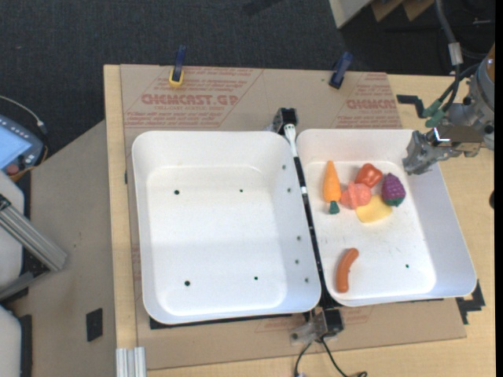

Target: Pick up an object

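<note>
A brown cardboard sheet [236, 93] covers the tabletop [71, 234], and it carries red printed writing that reads "CHEMCAST GP" near the left rear and again, partly hidden, near the right rear. Two clamps hold the sheet's far edge: a blue and yellow clamp [178, 69] on the left and a blue clamp [341, 69] further right. Beyond the tabletop lies dark grey carpet [118, 14].

Two shallow white bins sit side by side on the sheet, touching along a black seam. The left bin [216, 226] shows only small dark dots on its floor. The right bin [416, 242] holds the toys: an orange carrot [332, 184], a red piece [367, 174], a purple grape cluster [393, 189], a pink piece [356, 197] and a yellow piece [374, 212] bunched together near the bin's rear middle, with an orange-red sausage [346, 269] apart toward the front.

The gripper [419, 154] hangs over the right bin's rear right corner, well apart from the toys; whether its fingers are wide or narrow cannot be told, and nothing shows between them.
</note>
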Controlling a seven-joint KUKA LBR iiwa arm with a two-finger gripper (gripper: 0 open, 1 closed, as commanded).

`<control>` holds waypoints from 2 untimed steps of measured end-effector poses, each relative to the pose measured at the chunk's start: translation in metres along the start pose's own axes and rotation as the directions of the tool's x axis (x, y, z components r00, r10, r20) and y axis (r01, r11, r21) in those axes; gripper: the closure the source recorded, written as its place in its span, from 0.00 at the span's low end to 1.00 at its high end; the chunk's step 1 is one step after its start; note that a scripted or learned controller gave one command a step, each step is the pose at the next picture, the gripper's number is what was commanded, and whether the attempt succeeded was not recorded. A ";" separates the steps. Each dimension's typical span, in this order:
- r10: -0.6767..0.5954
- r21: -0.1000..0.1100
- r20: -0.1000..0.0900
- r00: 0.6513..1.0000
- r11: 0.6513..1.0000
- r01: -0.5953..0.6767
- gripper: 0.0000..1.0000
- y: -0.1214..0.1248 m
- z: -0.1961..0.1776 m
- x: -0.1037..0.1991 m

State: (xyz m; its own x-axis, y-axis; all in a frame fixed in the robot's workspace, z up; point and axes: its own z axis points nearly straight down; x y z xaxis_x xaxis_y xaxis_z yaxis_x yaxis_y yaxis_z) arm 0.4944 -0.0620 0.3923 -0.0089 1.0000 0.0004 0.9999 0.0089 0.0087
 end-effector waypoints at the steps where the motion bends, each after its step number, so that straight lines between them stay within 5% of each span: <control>1: 0.002 0.001 0.000 1.000 1.000 -0.002 1.00 -0.014 -0.033 0.060; 2: 0.001 0.004 -0.001 1.000 1.000 -0.001 1.00 -0.013 -0.046 0.130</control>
State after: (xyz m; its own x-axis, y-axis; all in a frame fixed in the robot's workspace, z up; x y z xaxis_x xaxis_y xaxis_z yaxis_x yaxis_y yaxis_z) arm 0.4797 0.0676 0.4378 -0.0079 1.0000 0.0016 1.0000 0.0079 0.0049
